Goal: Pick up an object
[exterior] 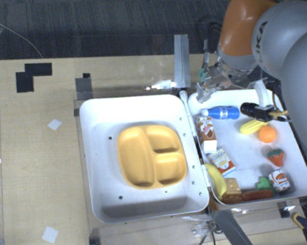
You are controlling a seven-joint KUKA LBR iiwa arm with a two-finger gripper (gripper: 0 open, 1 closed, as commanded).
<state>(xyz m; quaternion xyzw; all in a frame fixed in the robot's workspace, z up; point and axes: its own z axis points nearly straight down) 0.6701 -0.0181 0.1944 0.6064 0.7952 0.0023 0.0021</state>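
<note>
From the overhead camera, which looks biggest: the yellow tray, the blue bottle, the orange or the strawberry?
1. Yellow tray, by far.
2. Blue bottle.
3. Orange and strawberry look about alike; I won't rank them.

Two bins (92, 151), one yellow tray (151, 156)
</note>
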